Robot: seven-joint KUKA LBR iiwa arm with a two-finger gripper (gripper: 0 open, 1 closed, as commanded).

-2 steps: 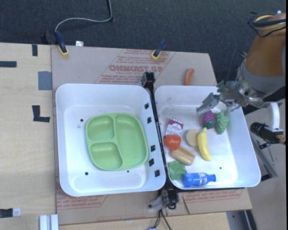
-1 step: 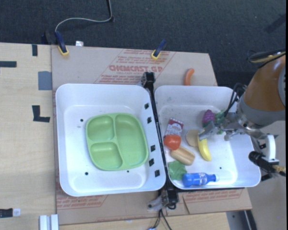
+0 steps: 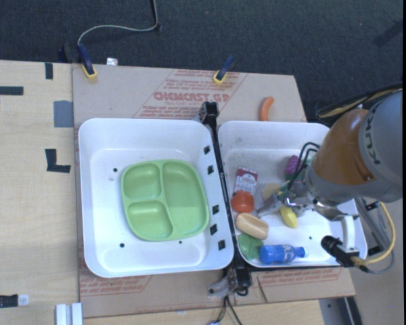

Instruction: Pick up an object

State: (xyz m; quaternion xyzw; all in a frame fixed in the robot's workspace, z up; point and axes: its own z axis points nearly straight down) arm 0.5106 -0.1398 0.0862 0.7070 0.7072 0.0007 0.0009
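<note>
So the arm was down in the right-hand white bin (image 3: 271, 131), with the gripper (image 3: 289, 202) low near that bin's right side, right over a small yellow plastic piece (image 3: 288, 217). Couldn't tell how the gripper was set, honestly; the wrist hid most of it. Nothing looked lifted.

The rest of the pickable stuff sat toward the bin's left edge: a red-and-white packet (image 3: 245, 179), a round orange-red ball (image 3: 242, 201), and a tan bread-roll toy (image 3: 252, 225). A blue plastic bottle (image 3: 279, 253) lay along the front edge, and something purple (image 3: 293, 163) by the arm. The left bin (image 3: 98, 141) held a green divided plate (image 3: 164, 199).

Looked to me like the reach-and-grasp step. Next it'd need to close on the yellow piece and rise straight up.
</note>
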